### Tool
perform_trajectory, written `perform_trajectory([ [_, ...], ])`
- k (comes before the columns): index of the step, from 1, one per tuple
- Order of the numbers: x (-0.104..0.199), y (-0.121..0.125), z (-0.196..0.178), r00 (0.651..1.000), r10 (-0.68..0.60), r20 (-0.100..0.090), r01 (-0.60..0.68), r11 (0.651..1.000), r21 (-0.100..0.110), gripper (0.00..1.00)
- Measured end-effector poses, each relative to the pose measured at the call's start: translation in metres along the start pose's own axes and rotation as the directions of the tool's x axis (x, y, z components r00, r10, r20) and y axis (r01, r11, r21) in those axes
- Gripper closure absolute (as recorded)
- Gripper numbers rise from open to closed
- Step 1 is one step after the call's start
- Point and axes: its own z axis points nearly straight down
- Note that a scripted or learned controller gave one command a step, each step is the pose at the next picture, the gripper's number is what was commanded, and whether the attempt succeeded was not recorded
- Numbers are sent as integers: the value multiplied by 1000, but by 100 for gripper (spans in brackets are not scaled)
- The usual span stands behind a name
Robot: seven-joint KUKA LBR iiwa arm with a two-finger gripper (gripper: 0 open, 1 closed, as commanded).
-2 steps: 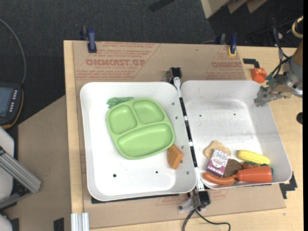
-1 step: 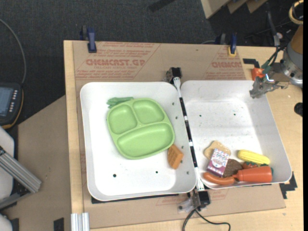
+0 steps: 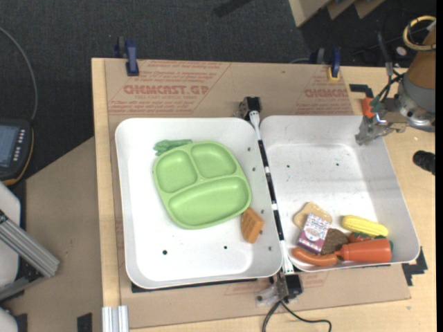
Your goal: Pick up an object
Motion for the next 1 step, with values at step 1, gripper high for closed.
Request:
perform_trajectory([
  [1,27,-62,-90,1000,-1,-3,1,1000,-5,100],
])
